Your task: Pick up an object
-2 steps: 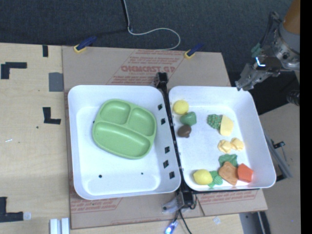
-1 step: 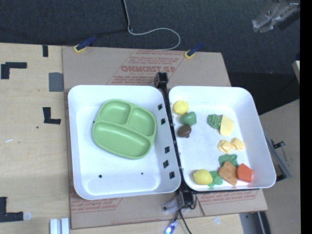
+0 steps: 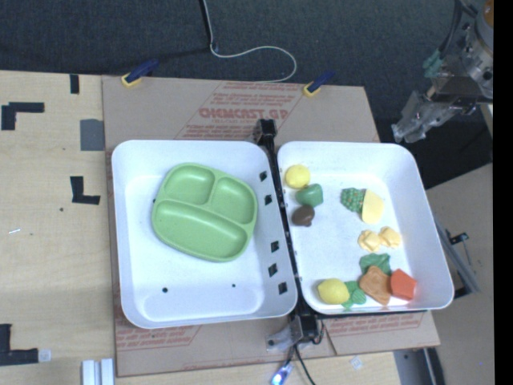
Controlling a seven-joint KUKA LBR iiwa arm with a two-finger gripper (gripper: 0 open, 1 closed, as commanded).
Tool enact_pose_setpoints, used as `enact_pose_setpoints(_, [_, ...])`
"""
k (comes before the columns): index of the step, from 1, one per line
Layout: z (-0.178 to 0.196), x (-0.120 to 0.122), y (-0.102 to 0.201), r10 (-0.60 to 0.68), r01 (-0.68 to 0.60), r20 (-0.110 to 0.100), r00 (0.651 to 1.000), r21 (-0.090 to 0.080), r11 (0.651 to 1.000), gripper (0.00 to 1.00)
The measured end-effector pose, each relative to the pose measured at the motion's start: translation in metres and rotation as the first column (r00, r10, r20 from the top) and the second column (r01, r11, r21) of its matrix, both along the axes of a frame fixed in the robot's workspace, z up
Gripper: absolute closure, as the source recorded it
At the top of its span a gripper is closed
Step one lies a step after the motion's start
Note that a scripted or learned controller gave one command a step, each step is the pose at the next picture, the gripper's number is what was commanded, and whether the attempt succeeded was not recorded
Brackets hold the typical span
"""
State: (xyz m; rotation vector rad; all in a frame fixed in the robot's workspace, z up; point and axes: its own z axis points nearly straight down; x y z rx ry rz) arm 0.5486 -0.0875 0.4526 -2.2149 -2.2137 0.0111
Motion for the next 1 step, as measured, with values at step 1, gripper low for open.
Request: enact_pose_setpoints(1, [-0.0734, -0.0688, -0.0081, -0.002, 0.002, 0.000, 1.000, 0.000, 1.000, 1.00])
